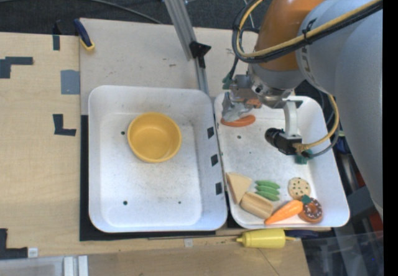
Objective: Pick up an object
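My gripper hangs over the upper left part of the right bin, close to its left wall. An orange, flat, sausage-like piece lies right under the fingertips, touching or nearly touching them. Whether the fingers clasp it cannot be made out. Along the bin's front lie a cheese wedge, a bread roll, green pea pods, a carrot, a cookie and a doughnut.
The left bin holds a yellow bowl. A yellow mustard bottle lies on the bench in front of the right bin. A slanted metal pole rises behind the bins. A black cable connector hangs by the wrist.
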Available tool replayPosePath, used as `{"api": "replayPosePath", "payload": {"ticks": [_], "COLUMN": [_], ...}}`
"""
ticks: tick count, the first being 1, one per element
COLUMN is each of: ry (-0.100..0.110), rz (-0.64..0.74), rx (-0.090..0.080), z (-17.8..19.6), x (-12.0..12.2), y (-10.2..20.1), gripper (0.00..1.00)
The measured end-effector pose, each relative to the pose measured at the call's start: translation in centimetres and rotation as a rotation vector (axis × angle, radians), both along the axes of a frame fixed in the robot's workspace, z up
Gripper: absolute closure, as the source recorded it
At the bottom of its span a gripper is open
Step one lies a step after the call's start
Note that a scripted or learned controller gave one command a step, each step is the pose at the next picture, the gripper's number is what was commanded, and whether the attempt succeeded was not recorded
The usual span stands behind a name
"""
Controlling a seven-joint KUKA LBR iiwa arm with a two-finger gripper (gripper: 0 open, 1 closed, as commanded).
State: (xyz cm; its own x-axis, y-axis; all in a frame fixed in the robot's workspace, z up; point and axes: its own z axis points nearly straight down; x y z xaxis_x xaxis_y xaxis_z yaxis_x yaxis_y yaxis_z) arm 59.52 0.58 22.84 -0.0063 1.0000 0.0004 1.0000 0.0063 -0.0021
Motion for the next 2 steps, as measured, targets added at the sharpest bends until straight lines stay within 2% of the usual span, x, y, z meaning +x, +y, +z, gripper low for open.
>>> {"api": "replayPosePath", "payload": {"ticks": [1, 2], "ry": [-0.002, -0.001], "rz": [0.0, -0.001], "rx": [0.001, 0.0], "z": [0.9, 0.2], "x": [1.2, 2.2], "y": [4.9, 9.2], "gripper": [1.0, 1.0]}}
